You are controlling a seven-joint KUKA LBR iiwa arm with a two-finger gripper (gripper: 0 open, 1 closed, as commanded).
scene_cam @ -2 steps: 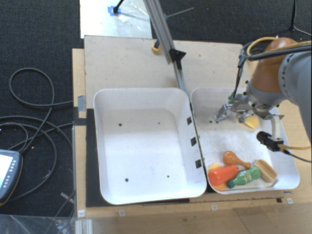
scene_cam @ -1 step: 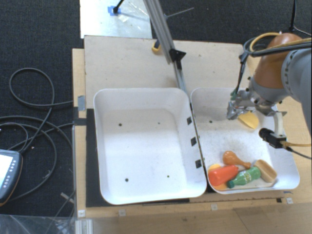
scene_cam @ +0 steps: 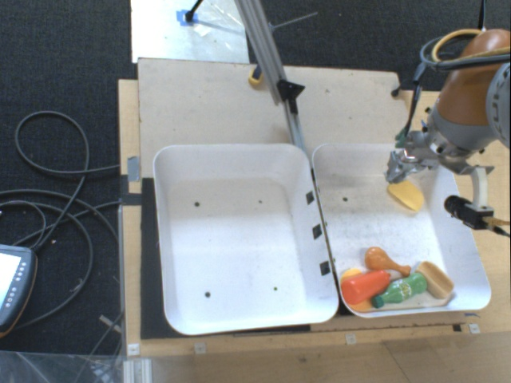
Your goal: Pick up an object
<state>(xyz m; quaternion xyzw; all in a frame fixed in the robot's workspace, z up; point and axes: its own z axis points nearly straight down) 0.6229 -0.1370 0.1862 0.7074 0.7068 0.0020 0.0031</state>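
Note:
My gripper [scene_cam: 398, 172] hangs over the far part of the right bin [scene_cam: 351, 206], below the arm's orange band. A flat yellow piece [scene_cam: 406, 195] sits directly under and just in front of it, touching or nearly touching its tip; I cannot tell whether it is held or lying on the bin floor. In the bin's near corner lie an orange drumstick-shaped toy [scene_cam: 382, 258], a red-orange toy [scene_cam: 367, 282], a green bottle [scene_cam: 402, 290] and a tan bun-shaped piece [scene_cam: 437, 280], packed close together.
The left bin [scene_cam: 172, 214] stands beside the right one, with a ridge with black clips [scene_cam: 316, 231] between them. A slanted grey pole [scene_cam: 267, 46] crosses the back of the bench. Cables and a tablet [scene_cam: 12, 286] lie on the floor at left.

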